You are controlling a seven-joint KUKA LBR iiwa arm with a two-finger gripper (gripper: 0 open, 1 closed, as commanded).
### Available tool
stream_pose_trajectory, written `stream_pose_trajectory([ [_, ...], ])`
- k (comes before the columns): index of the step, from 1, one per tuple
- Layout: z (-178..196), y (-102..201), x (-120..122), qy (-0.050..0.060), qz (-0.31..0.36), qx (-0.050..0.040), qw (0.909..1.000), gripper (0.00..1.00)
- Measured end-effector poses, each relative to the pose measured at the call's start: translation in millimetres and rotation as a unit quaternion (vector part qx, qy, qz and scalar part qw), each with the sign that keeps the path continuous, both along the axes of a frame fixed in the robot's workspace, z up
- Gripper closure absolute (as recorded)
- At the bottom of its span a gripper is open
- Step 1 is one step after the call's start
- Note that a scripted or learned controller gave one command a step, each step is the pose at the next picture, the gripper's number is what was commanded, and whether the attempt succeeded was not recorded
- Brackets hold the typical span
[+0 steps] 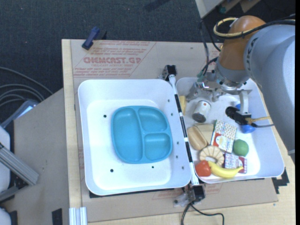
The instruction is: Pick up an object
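Note:
My gripper point(206, 91) hangs over the far end of the right bin point(272, 150), below the orange band of the arm. Just in front of it lies a pale cylinder point(201, 110), like a small can on its side; whether the gripper touches it I cannot tell. Nearer the front of the same bin lie a hot dog bun point(197, 136), a printed carton point(225, 135), a green lime point(241, 147), a pretzel-shaped pastry point(212, 153), a red tomato point(203, 168), a banana point(224, 170) and a small packet point(233, 161).
The left bin point(93, 107) holds a blue divided plate point(140, 134). A black-clipped divider point(180, 121) separates the two bins. A small blue piece point(247, 128) lies by the right bin's far right side. Cardboard point(112, 57) lies beyond the bins.

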State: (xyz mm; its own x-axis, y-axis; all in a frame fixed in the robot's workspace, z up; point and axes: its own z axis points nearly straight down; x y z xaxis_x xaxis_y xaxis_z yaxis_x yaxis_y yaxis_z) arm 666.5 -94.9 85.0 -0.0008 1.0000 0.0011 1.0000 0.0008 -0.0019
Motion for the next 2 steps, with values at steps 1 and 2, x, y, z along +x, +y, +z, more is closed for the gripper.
stream_pose_trajectory([
  [1, 10.3, 0.3, 0.5, -0.001, 0.0, 0.0004, 1.0, 1.0],
  [2, 10.1, 0.3, 0.4, 0.0, 0.0, 0.0004, 1.0, 0.0],
])
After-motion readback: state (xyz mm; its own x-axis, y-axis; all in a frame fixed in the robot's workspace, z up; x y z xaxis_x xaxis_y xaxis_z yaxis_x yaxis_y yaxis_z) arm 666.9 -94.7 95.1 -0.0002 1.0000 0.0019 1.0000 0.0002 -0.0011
